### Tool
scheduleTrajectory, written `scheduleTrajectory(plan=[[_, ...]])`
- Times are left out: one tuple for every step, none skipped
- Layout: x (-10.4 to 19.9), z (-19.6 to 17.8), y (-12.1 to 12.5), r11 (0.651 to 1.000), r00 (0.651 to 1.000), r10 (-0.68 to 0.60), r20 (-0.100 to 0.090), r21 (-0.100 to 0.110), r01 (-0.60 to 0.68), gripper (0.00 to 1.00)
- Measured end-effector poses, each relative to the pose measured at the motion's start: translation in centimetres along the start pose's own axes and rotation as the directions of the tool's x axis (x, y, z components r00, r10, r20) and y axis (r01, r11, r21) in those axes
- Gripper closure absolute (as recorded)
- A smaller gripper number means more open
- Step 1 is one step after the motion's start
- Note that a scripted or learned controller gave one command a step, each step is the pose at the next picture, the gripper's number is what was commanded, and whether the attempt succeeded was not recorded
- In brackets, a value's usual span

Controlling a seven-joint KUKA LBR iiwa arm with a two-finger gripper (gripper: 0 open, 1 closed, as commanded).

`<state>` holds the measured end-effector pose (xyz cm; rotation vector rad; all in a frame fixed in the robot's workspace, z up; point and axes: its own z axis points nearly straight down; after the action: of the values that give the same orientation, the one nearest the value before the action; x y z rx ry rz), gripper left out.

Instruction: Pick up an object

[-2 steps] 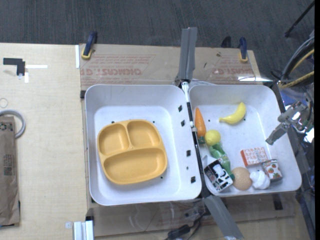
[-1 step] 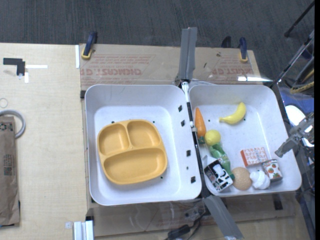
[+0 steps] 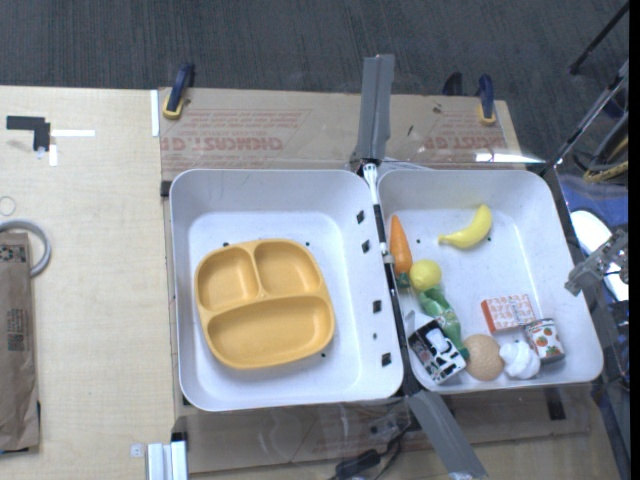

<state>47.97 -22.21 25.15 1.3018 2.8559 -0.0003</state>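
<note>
The right bin (image 3: 545, 203) holds several small items: a yellow banana (image 3: 467, 230), an orange carrot (image 3: 400, 244), a lemon (image 3: 426, 274), a green piece (image 3: 443, 314), a black-and-white box (image 3: 437, 351), a tan ball (image 3: 484, 357), a white lump (image 3: 518, 358), a red-and-white box (image 3: 508, 313) and a small printed carton (image 3: 545, 339). A grey metal part that looks like my gripper (image 3: 597, 265) sits at the bin's right rim, apart from all the items.
The left bin (image 3: 200, 208) holds a yellow divided plate (image 3: 264, 302). A grey divider post (image 3: 375, 108) rises between the bins at the back. A brown paper bag (image 3: 15, 338) lies on the wooden bench at far left.
</note>
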Motion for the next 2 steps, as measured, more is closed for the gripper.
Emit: scheduleTrajectory(plan=[[0.0,0.0,0.0,1.0,1.0,0.0,0.0,0.0,0.0,0.0],[2.3,7.6,1.8,0.997,0.997,-0.075,-0.003,0.001,0.075,0.0]])
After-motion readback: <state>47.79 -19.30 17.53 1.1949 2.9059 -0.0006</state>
